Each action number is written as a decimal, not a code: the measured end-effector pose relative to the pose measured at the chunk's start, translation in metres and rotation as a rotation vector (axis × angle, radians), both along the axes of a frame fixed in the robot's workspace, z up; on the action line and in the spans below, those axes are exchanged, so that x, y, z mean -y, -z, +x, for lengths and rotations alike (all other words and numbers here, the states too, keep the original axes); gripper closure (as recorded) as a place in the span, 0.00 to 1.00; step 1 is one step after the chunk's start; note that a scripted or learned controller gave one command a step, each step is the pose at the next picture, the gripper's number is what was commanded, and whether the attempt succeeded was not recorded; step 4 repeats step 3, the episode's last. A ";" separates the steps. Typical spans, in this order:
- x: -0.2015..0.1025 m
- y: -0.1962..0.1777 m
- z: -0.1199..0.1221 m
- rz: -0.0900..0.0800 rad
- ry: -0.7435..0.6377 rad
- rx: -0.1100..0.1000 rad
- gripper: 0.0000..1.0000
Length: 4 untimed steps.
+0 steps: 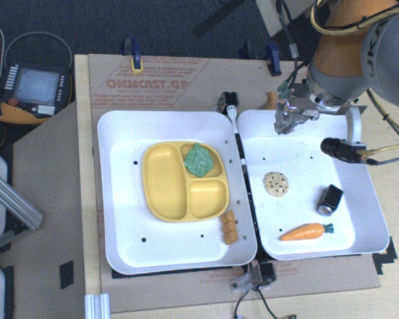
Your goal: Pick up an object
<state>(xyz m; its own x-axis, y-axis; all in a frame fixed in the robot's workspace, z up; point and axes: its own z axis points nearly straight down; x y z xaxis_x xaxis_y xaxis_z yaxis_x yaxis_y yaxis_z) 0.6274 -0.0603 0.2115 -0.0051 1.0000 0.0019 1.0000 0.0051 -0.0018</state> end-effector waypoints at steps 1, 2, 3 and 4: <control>-0.046 -0.011 0.003 -0.001 0.000 0.005 1.00; -0.108 -0.017 0.005 0.000 -0.002 0.004 1.00; -0.151 -0.019 0.019 -0.001 0.001 0.005 1.00; -0.151 -0.019 0.019 -0.001 0.001 0.005 1.00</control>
